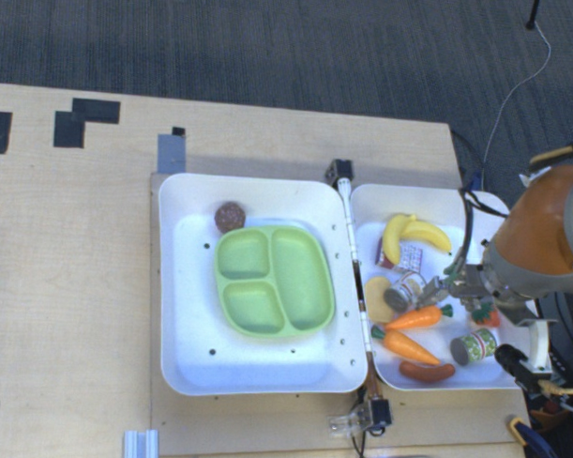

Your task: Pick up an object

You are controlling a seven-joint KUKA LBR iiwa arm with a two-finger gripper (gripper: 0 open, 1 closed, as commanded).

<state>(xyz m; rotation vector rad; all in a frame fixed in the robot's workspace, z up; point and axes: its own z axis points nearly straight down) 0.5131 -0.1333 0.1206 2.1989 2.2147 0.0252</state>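
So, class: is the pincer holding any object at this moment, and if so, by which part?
It cannot be told. The pincer sits low in the right bin, beside the upper carrot; no object shows clearly in it.

Two bins sit side by side on the worktop (pixel 68 291). In the left bin (pixel 183 361) a divided tray (pixel 273 281) lies central, a small round thing (pixel 231 216) behind it. The right bin (pixel 375 367) (crowded) holds bananas (pixel 410 233) at the back, two carrots (pixel 412 333) mid-bin, perhaps a sausage (pixel 427 372) in front.
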